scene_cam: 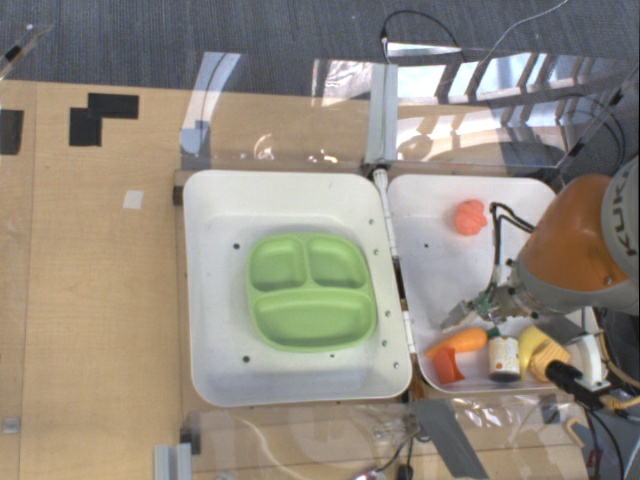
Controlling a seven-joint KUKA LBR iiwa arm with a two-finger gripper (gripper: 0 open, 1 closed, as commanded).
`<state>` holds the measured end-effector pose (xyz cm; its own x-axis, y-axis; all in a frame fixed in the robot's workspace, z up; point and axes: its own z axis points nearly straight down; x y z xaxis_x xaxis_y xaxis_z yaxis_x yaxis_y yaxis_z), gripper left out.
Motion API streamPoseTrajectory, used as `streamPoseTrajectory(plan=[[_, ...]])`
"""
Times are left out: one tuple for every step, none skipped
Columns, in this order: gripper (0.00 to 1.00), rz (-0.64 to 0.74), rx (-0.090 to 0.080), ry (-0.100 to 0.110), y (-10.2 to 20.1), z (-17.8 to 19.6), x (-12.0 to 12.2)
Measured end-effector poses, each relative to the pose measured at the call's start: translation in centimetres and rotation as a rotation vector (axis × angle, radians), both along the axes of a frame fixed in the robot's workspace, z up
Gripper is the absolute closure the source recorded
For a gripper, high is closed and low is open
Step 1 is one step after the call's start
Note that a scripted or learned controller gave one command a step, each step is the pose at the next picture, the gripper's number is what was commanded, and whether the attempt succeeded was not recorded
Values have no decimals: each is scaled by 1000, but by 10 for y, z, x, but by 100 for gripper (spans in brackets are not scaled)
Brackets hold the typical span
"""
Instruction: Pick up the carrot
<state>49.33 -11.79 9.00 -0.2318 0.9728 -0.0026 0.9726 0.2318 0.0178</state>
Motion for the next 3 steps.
streamPoseTrajectory(plan=[[0, 160, -9, -6, 3, 1, 1], [0, 409, -17, -10, 10, 1, 3], [0, 143, -3, 4, -56, -1, -1]])
